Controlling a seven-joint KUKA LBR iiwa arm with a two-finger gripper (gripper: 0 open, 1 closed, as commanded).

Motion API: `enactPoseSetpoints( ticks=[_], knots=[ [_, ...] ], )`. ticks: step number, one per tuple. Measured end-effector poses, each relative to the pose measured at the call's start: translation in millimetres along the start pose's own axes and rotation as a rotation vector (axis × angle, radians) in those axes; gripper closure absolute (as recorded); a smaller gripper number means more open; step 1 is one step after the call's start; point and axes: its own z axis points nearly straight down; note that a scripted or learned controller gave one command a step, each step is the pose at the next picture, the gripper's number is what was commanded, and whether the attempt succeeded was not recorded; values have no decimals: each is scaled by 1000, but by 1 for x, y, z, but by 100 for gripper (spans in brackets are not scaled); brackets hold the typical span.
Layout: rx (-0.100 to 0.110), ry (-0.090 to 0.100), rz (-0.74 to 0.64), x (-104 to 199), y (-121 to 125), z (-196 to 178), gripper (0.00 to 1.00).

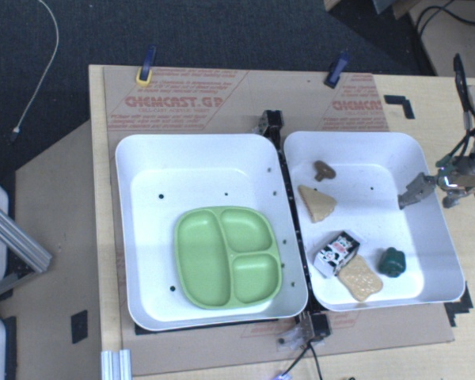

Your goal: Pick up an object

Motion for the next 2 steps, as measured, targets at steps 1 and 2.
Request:
enactPoseSetpoints(
  ticks=[1, 2],
  knots=[
    [1, 1, 0, 5, -3, 42, 0],
    [6, 3, 0, 10, -10, 88, 0]
  ],
)
